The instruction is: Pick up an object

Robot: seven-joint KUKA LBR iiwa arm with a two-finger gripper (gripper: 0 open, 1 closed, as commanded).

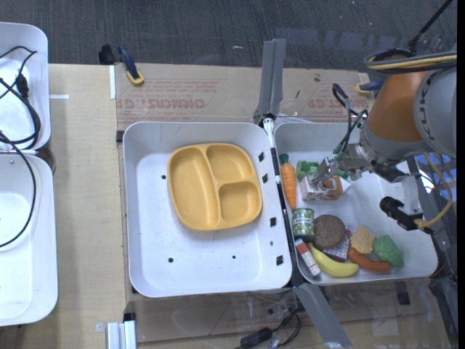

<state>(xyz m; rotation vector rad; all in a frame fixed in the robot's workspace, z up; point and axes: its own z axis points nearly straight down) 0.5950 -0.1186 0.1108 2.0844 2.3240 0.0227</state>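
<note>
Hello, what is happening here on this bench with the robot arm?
The arm's gripper hangs low in the right bin, over a small packet beside the carrot. Nothing shows between its fingers. The banana, the can and other toy foods lie nearby. The left bin holds a yellow divided plate.

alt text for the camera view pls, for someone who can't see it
A grey and orange robot arm reaches from the right, its gripper low over a small packet in the right bin, among a carrot, can, banana and other toy food. The left bin holds a yellow divided plate.
</note>
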